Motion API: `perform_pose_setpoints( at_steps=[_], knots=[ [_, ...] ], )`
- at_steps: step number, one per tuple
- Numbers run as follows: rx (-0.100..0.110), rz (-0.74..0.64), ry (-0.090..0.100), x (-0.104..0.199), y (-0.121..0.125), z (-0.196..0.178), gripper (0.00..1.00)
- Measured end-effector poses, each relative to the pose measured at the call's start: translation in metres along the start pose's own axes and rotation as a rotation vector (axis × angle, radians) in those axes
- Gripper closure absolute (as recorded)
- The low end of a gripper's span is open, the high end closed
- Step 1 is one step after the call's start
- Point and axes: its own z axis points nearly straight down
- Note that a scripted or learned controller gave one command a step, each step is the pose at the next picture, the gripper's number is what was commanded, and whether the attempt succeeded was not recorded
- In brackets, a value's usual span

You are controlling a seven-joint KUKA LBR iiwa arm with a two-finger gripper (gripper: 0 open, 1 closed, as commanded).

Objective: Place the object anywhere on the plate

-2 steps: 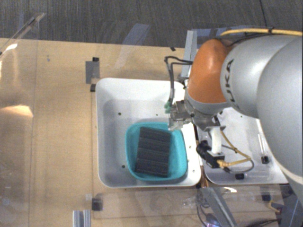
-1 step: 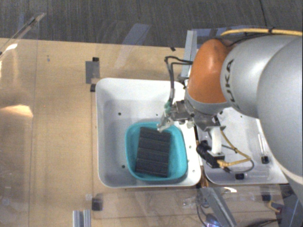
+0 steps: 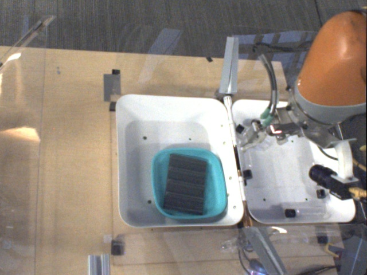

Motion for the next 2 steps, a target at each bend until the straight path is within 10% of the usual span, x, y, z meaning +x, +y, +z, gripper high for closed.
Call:
perform_pose_setpoints(
  at_steps=[1,2],
  knots=[
    [-0.004,0.004,-0.003,-0.080,-0.013,-0.095,0.00],
    [-0.013,-0.004,-0.008,-0.079,-0.009,-0.106,1.00]
  ],
)
